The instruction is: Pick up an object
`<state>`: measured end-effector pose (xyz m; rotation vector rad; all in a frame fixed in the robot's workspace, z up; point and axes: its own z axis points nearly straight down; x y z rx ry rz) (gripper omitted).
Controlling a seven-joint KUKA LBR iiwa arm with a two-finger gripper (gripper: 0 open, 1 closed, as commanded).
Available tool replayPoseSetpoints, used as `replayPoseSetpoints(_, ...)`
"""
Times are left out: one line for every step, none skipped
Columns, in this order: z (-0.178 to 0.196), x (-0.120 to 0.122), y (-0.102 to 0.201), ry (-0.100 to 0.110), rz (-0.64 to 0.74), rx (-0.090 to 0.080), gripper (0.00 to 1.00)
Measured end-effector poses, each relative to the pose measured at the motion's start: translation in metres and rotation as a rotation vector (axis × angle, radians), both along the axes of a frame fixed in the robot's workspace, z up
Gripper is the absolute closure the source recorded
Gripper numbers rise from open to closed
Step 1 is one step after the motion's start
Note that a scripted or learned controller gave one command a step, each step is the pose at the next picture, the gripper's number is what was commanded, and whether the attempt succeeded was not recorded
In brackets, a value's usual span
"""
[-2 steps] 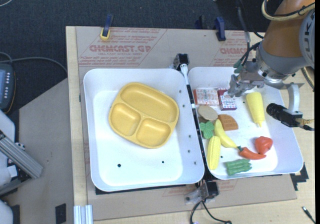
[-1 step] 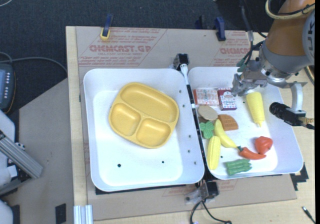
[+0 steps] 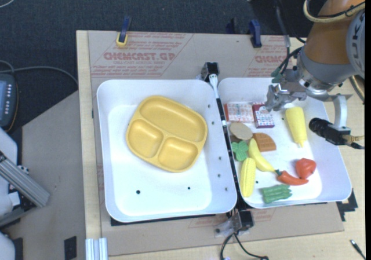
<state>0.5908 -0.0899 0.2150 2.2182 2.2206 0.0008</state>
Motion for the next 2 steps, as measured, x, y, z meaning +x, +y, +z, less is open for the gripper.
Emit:
replayPoseSetpoints(0.0188,-0.0011,-0.0055,-0.002,0.000,0.000,1.00)
replayPoseSetpoints(0.0091,0.0074,-0.0102,0.000,-0.001,-0.001,1.00)
